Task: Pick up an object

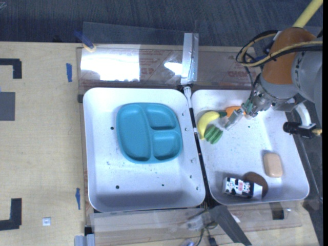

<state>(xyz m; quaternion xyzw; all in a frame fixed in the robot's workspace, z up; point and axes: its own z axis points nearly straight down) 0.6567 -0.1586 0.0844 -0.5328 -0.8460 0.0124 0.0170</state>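
Right, reading from the near edge of the desk (36, 137) on my feed. Right bin (292, 186): near wall has a small black-and-white patterned carton (239, 187) lying on its side, with a dark brown round thing (257, 180) touching its right end. Just past those, toward the right wall, a tan oblong block (273, 164) sits on its own, apart from both.

Left bin (97, 163): one blue divided tray (149, 132), roughly centred, lying flat. Dark specks are scattered on the bin floor around it.

Further back in the right bin, against the divider between bins, a yellow rounded fruit-like toy (207, 121) with a green ridged piece (213, 135) touching its near side. An orange object (233, 109) sits just behind and right of the yellow one, partly hidden by the tool.

End effector (233, 118) is down low over that cluster, angled toward the yellow toy, tip right beside the yellow and orange items. I can't tell whether it's spread or closed, or if anything is between the tips; too small and cluttered at this resolution. Not calling a grasp.

The arm (287, 70) comes in from the right, orange band above the wrist, cables looped over it.

Far side: a clear plastic sheet (133, 60) with a strong glare behind the left bin.
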